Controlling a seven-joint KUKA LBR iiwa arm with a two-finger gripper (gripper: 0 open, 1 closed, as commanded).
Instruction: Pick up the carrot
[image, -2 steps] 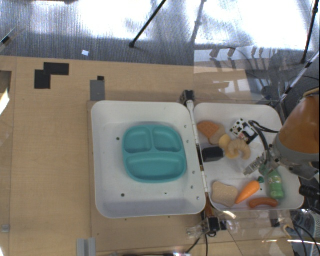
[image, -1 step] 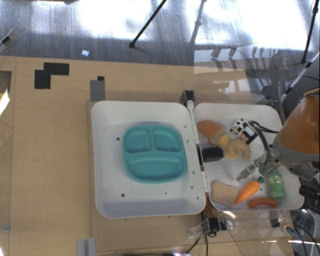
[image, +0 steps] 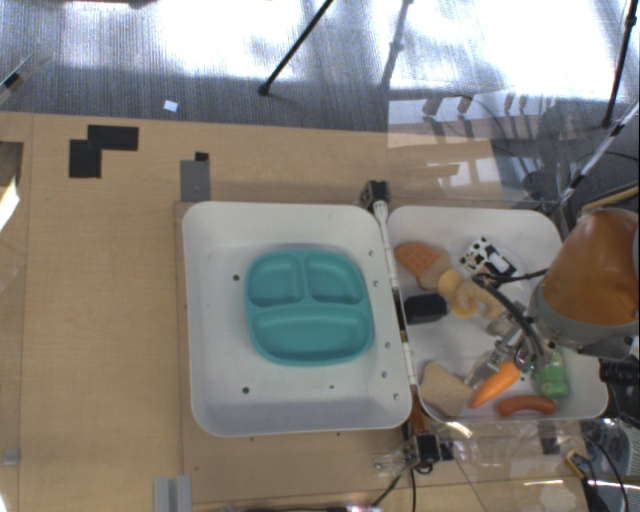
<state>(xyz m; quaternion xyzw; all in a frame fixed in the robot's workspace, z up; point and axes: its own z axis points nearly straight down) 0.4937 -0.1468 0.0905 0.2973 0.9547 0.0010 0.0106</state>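
With the gripper (image: 512, 352) low in the right bin (image: 540, 228) — finger state cannot be told — centre it over the carrot (image: 497, 384) beside the sausage (image: 524, 406), then close squarely across its width.

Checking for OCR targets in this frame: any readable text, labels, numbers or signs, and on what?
No readable text anywhere in the camera view.
Small black-and-white item in the right bin: patterned, but no letters or digits can be made out.
Black blocks on the bench: plain shapes, no writing.
Teal divided plate, carrot and the other food items: no labels visible.
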